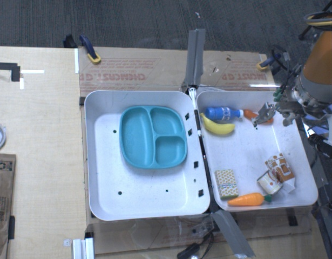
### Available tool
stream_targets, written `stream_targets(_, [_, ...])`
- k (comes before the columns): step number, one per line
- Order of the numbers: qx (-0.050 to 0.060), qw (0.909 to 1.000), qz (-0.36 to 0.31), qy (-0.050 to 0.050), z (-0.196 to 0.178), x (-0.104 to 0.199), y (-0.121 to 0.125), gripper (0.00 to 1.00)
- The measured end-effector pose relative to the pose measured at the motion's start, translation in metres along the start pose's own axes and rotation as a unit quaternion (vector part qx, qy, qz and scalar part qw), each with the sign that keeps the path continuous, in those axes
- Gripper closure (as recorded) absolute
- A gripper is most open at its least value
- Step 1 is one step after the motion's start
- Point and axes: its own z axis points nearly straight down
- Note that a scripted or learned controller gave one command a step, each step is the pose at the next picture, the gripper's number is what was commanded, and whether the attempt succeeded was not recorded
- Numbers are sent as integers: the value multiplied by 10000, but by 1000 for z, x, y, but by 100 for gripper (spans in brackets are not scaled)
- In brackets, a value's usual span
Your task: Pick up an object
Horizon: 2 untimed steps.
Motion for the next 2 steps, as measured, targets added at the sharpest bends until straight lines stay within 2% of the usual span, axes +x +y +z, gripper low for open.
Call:
stream_targets(1, [-16,9990,-440,-4,110,-13,23,0])
stream_targets(2, [-22,9991,-430,-8,101,-14,24,100])
